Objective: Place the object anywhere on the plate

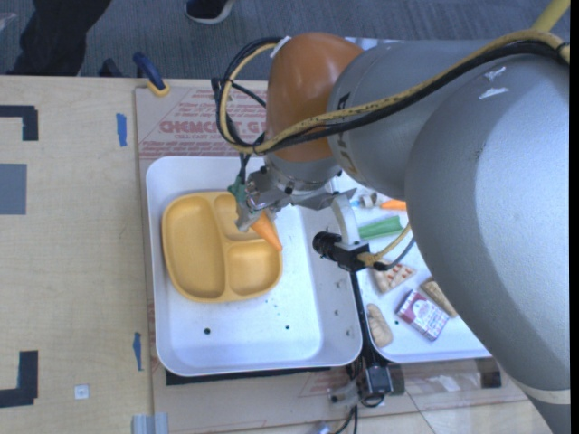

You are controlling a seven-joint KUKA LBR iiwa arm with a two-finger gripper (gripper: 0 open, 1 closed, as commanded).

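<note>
1. One pincer (pixel 246 208) hangs low over the right rim of the yellow plate (pixel 194 242), at the spot where the plate's dividers meet. I cannot tell its state, because the wrist above hides most of it.
2. An orange, carrot-like object (pixel 265 231) lies directly under and just to the right of the pincer, slanting across the plate's right edge. A bit of green (pixel 237 188) shows at the upper side of the pincer, possibly the object's leafy end. Whether the object is gripped or already resting on the rim cannot be made out.
3. My reading is that the pincer is low here because this is the release point: the object sits at the plate's border, so it is either just being set down or about to be.
4. That yellow plate has three compartments and lies in the left white bin (pixel 298 333), towards its left wall, leaving bare floor to the right and below for the arm to work.
5. Beyond it, the right white bin (pixel 452 344) holds the other toy foods: a green piece (pixel 378 229), a small orange bit (pixel 393 205), a pink packet (pixel 422 314) and a tan piece (pixel 379 325). They are kept apart as the supply.
6. Both bins rest on a cardboard sheet (pixel 194 120) on the counter (pixel 68 242).
</note>
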